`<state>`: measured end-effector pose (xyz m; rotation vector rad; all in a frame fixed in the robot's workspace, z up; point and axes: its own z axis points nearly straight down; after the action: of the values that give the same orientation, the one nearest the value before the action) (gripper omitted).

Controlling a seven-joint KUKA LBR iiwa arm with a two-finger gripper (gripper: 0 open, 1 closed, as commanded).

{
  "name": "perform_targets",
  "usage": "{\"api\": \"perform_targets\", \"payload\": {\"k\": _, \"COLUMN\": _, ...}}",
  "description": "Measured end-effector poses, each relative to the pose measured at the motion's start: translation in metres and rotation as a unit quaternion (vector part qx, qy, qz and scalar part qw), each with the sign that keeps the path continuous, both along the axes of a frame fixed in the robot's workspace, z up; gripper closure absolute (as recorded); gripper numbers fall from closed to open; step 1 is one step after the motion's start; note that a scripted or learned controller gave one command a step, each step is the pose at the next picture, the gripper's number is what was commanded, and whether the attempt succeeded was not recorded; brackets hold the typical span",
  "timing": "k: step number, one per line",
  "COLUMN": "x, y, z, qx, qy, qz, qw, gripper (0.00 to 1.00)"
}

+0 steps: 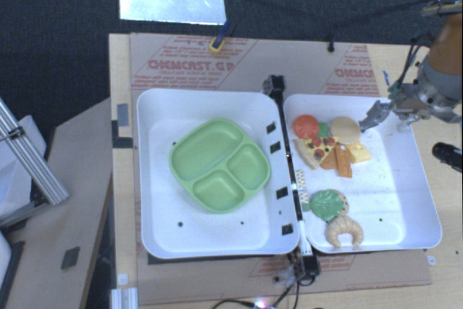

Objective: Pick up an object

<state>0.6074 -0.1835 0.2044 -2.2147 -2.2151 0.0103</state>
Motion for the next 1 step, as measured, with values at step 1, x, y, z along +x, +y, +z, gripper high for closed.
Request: {"api": "perform_targets", "payload": {"k": 1, "x": 0.0028, "y": 0.0005, "z": 0.0082, "qx": -0.0012, "qy": -0.006, "qz": 0.001, "qw": 1.0000, "gripper": 0.00}}
